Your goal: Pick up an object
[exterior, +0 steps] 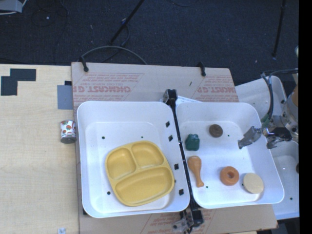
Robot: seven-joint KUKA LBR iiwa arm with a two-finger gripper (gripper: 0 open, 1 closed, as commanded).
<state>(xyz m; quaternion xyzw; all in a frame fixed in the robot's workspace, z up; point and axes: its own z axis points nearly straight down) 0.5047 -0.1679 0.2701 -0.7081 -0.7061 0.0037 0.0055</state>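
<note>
The right bin holds several small items: a dark green lump, a brown round piece, a tan drumstick, an orange donut and a pale beige disc. My gripper hangs over the bin's right rim, right of the brown piece and above the donut and disc in the view. Its two grey fingers stand apart with nothing between them, so it is open.
A yellow divided plate lies in the left bin. A small printed can stands on the bench left of that bin. A black divider separates the bins. Cables and white hardware crowd the right edge.
</note>
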